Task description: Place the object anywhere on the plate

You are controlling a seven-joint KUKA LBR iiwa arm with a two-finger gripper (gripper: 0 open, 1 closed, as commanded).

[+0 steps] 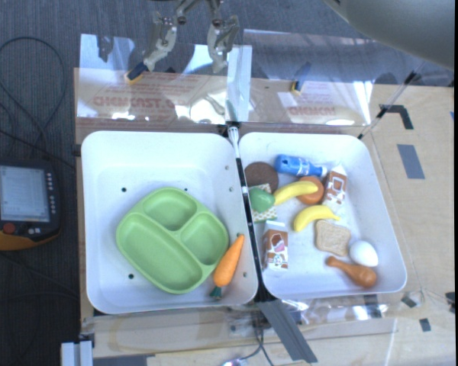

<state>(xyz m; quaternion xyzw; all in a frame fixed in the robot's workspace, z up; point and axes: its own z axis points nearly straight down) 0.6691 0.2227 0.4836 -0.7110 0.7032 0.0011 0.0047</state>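
Observation:
A green three-compartment plate point(172, 239) lies in the left bin point(107, 166). An orange carrot point(229, 260) with a green tip rests on the bin floor against the plate's right rim, near the divider between the bins. My gripper point(192, 40) hangs high at the top of the view, above the back edge of the bench and far from the plate and carrot. It is open, and nothing is between its fingers point(163, 43).
The right bin point(382, 204) holds several toy foods: a blue bottle point(299, 165), two bananas point(314, 217), a bread slice point(333, 237), an egg point(363, 252), a drumstick point(351, 271), small cartons point(275, 248). A teach pendant point(19, 200) lies left of the bench.

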